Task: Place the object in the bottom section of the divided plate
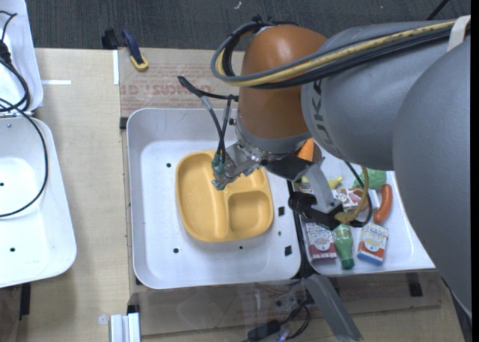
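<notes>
Your jaws (221, 176) hang over the yellow divided plate (200, 206)'s top rim; whether they're wide or narrow, you cannot tell. Right of them lie a green bottle (344, 247), cartons (373, 243) and a sausage (385, 203).

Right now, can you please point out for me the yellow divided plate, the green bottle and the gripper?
yellow divided plate (196, 206): camera view, on the floor of its large left section.
green bottle (343, 246): camera view, on its body.
gripper (221, 179): camera view, at the fingertips over the plate's divider.
</notes>
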{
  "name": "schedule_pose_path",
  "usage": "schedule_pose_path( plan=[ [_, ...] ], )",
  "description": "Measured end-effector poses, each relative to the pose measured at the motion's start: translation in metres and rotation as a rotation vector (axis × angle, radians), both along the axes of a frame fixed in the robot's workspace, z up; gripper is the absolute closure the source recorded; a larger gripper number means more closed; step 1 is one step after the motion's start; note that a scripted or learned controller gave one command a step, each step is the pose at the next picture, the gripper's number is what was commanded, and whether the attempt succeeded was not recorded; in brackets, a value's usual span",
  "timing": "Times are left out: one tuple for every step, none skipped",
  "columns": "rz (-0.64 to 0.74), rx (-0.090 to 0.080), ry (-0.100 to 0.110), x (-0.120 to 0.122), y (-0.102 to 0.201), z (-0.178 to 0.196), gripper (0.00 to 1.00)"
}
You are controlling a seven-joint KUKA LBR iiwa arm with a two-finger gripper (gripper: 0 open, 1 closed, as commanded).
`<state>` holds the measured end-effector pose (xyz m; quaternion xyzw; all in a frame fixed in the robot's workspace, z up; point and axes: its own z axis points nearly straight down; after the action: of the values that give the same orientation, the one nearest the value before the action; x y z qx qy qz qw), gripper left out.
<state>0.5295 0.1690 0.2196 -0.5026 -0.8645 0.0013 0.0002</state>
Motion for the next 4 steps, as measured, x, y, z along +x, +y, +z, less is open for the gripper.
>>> schedule_pose_path(
  plan=[
    [-0.059, -0.001, 0.002, -0.052, 0.023, -0.002, 1.00],
    [-0.249, -0.001, 0.003, -0.043, -0.014, -0.029, 1.00],
    [-0.066, -0.001, 0.002, -0.052, 0.046, -0.048, 1.00],
    [0.164, 0.000, 0.001, -0.052, -0.005, -0.023, 1.00]
  ],
)
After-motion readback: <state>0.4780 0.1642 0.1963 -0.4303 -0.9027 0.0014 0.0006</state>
